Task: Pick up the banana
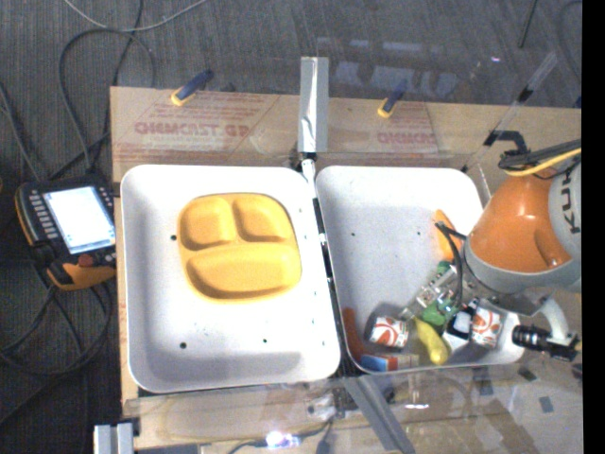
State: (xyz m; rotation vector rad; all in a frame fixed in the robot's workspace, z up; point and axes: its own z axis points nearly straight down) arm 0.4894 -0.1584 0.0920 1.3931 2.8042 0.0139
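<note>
- On the arm's orange band [529,230], at the right edge, I read a cut-off "KU".
- The cardboard sheet [198,130] under the bins carries faint red print, mirrored or upside down from here; I can't make it out.
- The handheld pendant's screen [77,218] glows, its text too small to read.

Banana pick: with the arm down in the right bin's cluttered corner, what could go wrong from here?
1. The banana lies packed among a red-and-white can and other small items, so the end effector may close on a neighbour instead.
2. It sits near the right bin front wall, which may block a clean approach.
3. The arm's body hides part of the pile, so contact is hard to confirm.
</note>
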